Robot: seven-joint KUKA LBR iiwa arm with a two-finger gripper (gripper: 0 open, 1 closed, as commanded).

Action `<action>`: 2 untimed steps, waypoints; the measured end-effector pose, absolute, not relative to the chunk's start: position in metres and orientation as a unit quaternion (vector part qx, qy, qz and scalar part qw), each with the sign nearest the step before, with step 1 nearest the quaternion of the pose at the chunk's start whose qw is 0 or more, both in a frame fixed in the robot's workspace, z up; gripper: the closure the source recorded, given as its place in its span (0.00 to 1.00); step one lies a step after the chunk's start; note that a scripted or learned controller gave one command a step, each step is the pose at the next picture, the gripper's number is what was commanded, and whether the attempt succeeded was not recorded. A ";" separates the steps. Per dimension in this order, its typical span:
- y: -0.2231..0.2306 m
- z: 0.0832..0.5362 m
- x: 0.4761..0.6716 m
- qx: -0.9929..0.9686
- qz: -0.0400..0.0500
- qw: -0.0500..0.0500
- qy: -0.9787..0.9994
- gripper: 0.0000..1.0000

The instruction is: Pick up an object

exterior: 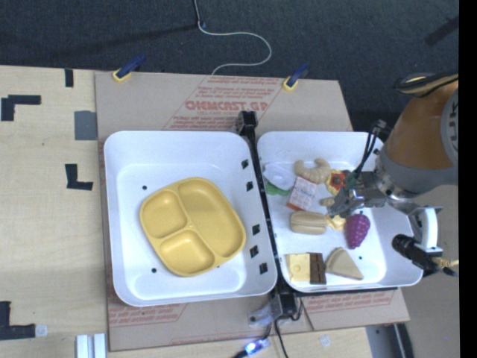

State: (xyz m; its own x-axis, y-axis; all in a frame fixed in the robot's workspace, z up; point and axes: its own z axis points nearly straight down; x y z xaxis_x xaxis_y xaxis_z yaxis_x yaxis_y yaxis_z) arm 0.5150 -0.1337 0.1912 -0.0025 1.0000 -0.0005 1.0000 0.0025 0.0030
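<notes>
Arm [421,136] leans in from right; hand [339,200] low over right bin [376,144] beside purple grapes [358,230]; grip state unclear, maybe spread.

My arm [426,144]: broad rounded orange band over a grey collar, at the frame's right edge
My wrist: dark metal block with small fittings
My cable: thin black lead looping from the wrist
My gripper [337,198]: small dark two-finger metal tool
My side fitting: white bracket with black knob, lower right

I can't make out the small red and yellow pieces [339,179] under the arm [417,151], whose body runs off the picture's right edge.
</notes>
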 end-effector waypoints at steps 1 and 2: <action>-0.133 0.226 0.515 0.706 0.000 0.000 0.708 1.00; -0.089 0.214 0.545 0.705 0.000 -0.001 0.709 1.00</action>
